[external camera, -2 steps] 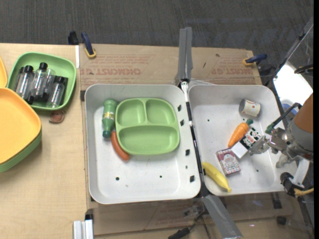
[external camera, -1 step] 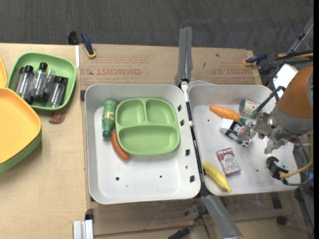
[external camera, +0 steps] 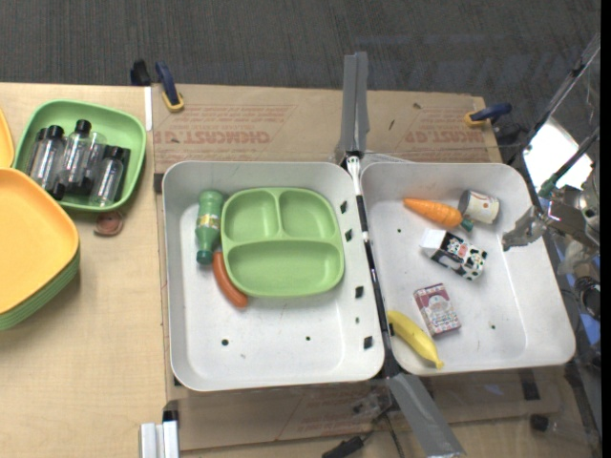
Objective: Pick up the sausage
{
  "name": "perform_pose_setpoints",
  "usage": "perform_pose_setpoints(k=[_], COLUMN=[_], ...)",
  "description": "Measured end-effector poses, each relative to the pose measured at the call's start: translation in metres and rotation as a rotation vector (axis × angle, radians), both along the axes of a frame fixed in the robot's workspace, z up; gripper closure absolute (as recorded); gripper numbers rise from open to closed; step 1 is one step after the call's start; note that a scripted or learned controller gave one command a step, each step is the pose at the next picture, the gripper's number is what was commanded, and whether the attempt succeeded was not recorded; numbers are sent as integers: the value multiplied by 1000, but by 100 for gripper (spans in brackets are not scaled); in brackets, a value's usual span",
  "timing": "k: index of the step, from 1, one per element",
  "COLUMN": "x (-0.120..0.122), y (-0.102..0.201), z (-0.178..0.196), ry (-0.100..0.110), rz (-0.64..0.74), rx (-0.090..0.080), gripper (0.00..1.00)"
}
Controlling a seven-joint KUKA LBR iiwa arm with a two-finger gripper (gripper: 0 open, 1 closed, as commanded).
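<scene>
Sausage (external camera: 228, 281): orange-red, lying at a slant on the floor of the left bin (external camera: 277, 356), tucked against the lower left corner of the green divided plate (external camera: 282, 239), near the bin's left wall.
Green bottle (external camera: 207, 224): just above the sausage, lying along the plate's left side.
Gripper (external camera: 523, 235): at the right edge of the right bin (external camera: 516, 322), about midway along that wall; whether it is spread or pressed together cannot be told, and nothing shows in its grasp. It is well apart from the sausage, a whole bin away.
Right bin contents: a carrot (external camera: 432, 211) and a small cup (external camera: 479, 206) on its side near the far edge, a black-and-white carton (external camera: 459, 254) in the middle, a small pink box (external camera: 437, 310) below it, a banana (external camera: 414, 338) by the near left corner.
Bench left end: a green tray (external camera: 126, 132) of dark-capped bottles (external camera: 78, 163), beside stacked orange plates (external camera: 33, 246).
</scene>
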State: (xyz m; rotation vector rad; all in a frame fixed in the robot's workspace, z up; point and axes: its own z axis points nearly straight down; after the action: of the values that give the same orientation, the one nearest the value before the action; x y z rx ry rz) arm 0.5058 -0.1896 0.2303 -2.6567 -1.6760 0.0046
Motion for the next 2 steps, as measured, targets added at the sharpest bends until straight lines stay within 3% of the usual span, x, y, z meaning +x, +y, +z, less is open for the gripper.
perform_pose_setpoints(k=[1, 2], x=[76, 136], y=[-19, -5], z=[-69, -109], ry=[1, -1], rz=[-35, 64], rx=[0, -1], gripper=[0, 0])
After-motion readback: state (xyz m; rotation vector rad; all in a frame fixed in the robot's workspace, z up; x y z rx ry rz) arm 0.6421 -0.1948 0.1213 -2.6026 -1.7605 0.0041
